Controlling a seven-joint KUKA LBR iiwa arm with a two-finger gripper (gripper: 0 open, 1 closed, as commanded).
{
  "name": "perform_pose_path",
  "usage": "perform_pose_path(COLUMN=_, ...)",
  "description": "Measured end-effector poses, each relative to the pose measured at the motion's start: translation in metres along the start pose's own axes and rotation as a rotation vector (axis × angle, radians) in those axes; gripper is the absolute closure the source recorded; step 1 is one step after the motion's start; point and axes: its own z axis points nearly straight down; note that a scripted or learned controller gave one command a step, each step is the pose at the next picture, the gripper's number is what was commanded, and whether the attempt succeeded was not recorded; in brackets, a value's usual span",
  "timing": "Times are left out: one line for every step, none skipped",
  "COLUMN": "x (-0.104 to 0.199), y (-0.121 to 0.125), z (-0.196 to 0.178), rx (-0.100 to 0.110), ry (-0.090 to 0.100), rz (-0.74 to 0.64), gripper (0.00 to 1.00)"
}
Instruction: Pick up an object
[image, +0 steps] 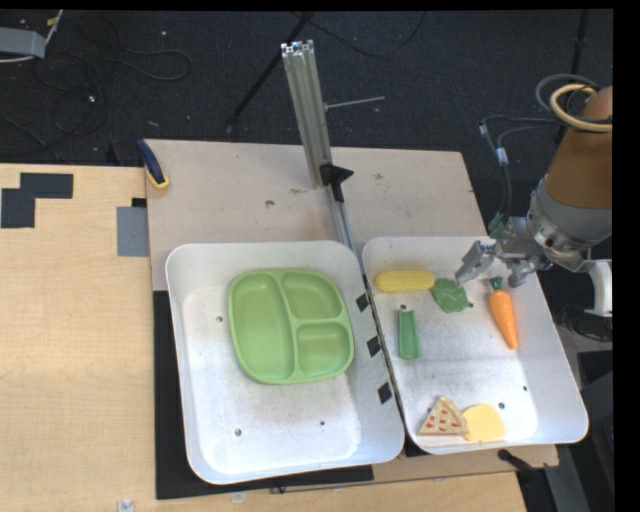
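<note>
The right bin (560, 400) holds a yellow corn cob (403, 281), a green broccoli piece (451, 296), a green pickle-like stick (407, 334), an orange carrot (504, 318), a pizza slice (442, 419) and a yellow cheese piece (485, 423). My gripper (497, 263) hangs over the bin's upper right part, just above the carrot's top and to the right of the broccoli. Its fingers are spread apart and nothing sits between them.
The left bin (200, 400) bears a green divided plate (291, 325). A metal post (309, 110) rises behind the bins. Black clips (372, 345) line the seam between the bins. A blue and yellow tool (153, 166) lies at the board's back left.
</note>
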Motion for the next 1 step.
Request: perform_pose_path(x=0.0023, y=-0.0066, z=0.0454, rx=0.007, ry=0.001, rz=0.001, gripper=0.0)
